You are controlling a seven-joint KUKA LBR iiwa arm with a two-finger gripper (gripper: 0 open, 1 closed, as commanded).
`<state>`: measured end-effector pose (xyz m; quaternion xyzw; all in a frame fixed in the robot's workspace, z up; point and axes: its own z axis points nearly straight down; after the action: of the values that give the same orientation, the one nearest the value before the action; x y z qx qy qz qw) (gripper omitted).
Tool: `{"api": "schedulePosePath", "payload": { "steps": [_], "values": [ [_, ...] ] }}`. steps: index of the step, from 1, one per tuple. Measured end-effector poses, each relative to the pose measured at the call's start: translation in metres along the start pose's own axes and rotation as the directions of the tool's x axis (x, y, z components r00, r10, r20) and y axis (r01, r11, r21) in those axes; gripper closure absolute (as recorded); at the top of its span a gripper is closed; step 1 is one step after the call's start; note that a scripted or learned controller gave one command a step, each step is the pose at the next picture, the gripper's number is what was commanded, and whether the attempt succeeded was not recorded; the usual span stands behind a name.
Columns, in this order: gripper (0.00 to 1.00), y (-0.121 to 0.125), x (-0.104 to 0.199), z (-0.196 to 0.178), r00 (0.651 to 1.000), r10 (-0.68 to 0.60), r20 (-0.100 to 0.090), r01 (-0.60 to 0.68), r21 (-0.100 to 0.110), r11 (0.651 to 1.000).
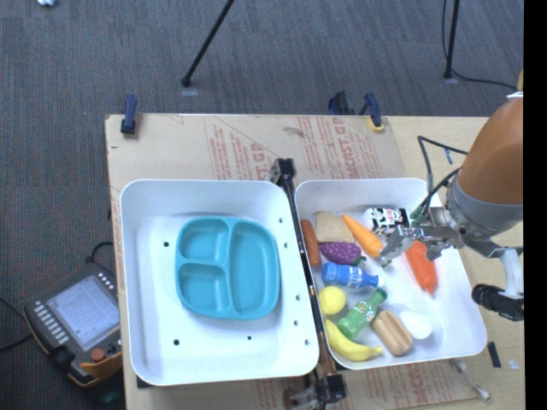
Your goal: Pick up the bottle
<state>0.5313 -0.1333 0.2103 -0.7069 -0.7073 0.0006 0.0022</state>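
A grey KUKA arm (496,173) with an orange band reaches in from the right edge of the frame, its gripper (408,244) poised over the right bin (474,319); whether the pincer is apart or together cannot be told. A blue bottle (349,275) lies on its side at the centre-left of that bin, with a green bottle (362,312) just below it, near a lemon (332,300), banana (352,346) and two carrots (364,237). The left bin (141,229) carries a turquoise divided plate (228,267).
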Motion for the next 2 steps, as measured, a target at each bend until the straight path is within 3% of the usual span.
{"api": "schedulePosePath", "payload": {
  "steps": [1, 2],
  "values": [
    [0.00, -0.0074, 0.0472, 0.1040, 0.980, 0.200, 0.000, -0.200, 0.001, 0.980],
    [1.00, -0.0074, 0.0462, 0.0941, 0.979, 0.206, -0.001, -0.206, 0.002, 0.979]
  ]
}}
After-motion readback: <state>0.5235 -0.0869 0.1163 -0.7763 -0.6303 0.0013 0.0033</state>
